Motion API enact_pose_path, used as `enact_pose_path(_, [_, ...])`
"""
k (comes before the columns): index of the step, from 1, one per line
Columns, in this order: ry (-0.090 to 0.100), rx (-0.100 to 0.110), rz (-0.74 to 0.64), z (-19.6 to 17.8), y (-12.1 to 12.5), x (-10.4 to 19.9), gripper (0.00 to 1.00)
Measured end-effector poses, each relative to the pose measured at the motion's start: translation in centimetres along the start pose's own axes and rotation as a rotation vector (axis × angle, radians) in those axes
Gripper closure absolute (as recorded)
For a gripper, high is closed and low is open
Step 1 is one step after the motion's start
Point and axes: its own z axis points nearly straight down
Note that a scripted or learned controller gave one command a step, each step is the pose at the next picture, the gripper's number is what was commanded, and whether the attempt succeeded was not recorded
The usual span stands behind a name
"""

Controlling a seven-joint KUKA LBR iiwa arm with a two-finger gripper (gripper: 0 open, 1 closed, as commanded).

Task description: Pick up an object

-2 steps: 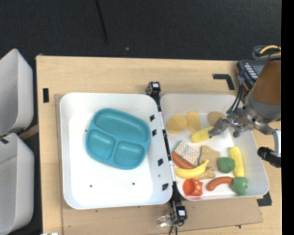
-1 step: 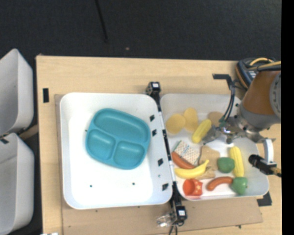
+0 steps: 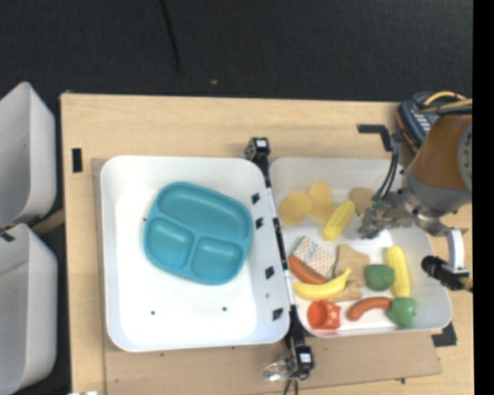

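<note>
The right bin (image 3: 313,171) holds several toy foods: a yellow corn cob (image 3: 338,220), two pale yellow rounds (image 3: 295,207), a banana (image 3: 321,286), a red sausage (image 3: 368,307), a green pepper (image 3: 379,276), a red tomato piece (image 3: 323,314) and a wrapped cracker (image 3: 314,257). My gripper (image 3: 372,223) hangs low over the upper right part of this bin, just right of the corn cob. Nothing shows between its fingers. The arm's orange band (image 3: 439,161) rises to the right of it.
The left bin (image 3: 123,303) holds a blue divided plate (image 3: 198,232). A second yellow cob (image 3: 398,270) and a green piece (image 3: 403,309) lie at the right bin's right side. A black clamp (image 3: 258,147) sits between the bins at the back.
</note>
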Motion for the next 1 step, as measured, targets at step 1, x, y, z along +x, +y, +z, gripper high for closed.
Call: enact_pose_path(1, [0.001,-0.002,-0.011,-4.93,0.05,0.73,1.0])
